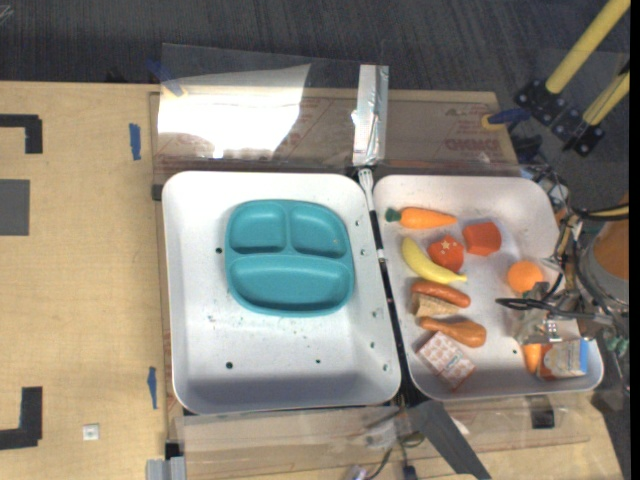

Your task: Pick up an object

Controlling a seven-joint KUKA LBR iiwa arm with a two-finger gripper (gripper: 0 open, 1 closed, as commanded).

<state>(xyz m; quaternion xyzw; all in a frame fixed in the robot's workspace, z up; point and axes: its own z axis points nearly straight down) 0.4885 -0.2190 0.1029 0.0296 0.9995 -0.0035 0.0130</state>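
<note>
The right bin (520, 193) holds several toy foods: a carrot (427, 218), a yellow banana (425, 262), a red tomato (449, 254), a red pepper (482, 237), an orange (524, 276), a hot dog (441, 295), a brown bread piece (458, 330) and a patterned packet (445, 359). A small blue-and-white carton (567, 358) and an orange piece (534, 356) lie in the near right corner. My gripper (552, 313) hangs low over the bin's right side, just above the carton and below the orange. I see nothing held in it.
The left bin (190, 368) carries a teal divided plate (290, 256). A clear plastic sheet (240, 118) and a taped strip (370, 118) stand behind the bins. Yellow tripod legs (590, 38) rise at the far right.
</note>
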